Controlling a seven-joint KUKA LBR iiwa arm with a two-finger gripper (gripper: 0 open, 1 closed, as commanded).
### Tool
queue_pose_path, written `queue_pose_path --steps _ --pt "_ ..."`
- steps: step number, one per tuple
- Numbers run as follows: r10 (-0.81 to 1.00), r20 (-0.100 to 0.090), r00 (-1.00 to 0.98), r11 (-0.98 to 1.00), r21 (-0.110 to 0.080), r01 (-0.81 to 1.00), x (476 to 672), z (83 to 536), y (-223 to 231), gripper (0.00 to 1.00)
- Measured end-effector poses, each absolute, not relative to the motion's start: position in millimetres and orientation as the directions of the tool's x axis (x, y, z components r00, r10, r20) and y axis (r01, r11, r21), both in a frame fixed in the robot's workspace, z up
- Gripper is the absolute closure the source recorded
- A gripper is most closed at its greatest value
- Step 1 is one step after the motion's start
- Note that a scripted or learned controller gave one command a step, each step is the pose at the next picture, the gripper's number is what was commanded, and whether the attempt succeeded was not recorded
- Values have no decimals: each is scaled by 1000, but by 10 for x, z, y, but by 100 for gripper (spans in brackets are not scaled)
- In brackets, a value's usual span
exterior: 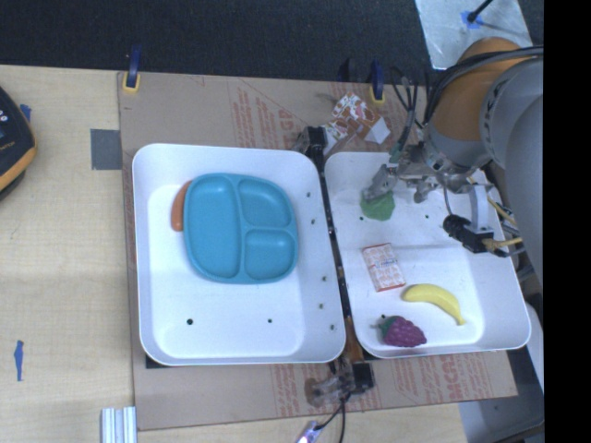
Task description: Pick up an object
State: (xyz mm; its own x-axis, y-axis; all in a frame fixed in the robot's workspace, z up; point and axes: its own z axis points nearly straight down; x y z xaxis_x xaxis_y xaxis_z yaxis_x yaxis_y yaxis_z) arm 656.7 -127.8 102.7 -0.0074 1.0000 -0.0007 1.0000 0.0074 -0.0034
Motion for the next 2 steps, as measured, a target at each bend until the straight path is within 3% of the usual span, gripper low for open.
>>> queue_pose_path --steps 1,2 --pt "1000 0 -5 5 -6 1000 5205 911 -1173 0" --pt "1000 -1 -6 6 -2 1000 5805 919 -1012 0"
